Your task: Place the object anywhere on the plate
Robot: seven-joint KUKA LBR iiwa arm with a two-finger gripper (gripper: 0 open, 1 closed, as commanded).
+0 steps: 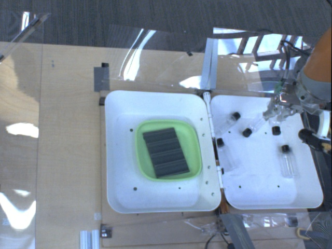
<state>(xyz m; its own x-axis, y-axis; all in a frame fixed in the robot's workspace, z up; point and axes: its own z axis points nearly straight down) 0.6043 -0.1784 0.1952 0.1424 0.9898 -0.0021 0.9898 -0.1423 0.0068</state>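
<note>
A dark grey ribbed block (pixel 165 152) lies flat in the middle of the green plate (pixel 194 155), which sits in the left bin (pixel 119 185). The block rests at a slight angle, free of the gripper. My gripper (pixel 279 111) hangs over the far right part of the right bin (pixel 259 191), well away from the plate. It hovers close to a small clear vial with a black cap (pixel 276 130). Nothing shows between its fingers.
Several clear vials with black caps lie scattered in the right bin, such as one (pixel 286 161) near the right wall and one (pixel 233 118) at the back left. A raised divider (pixel 212 149) separates the two bins.
</note>
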